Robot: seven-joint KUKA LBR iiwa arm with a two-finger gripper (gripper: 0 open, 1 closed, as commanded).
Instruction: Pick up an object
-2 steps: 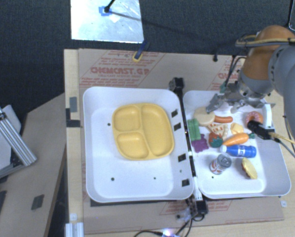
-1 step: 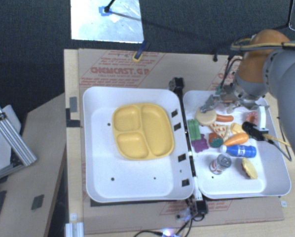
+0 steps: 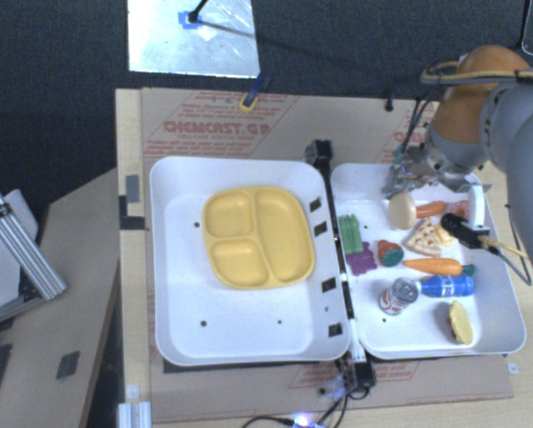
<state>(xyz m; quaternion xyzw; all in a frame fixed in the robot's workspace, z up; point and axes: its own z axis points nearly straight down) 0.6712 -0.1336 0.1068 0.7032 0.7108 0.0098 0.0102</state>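
Two white bins share my bench: the right bin [image 3: 507,324] holds toy food, and my gripper [image 3: 400,183] hovers at its far edge above the egg [image 3: 402,210], grip state unclear, likely lining up a pick.

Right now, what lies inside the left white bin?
Inside the left white bin lies one yellow divided plate with three compartments, all bare. The bin floor under the plate is covered, so anything beneath it cannot be seen.
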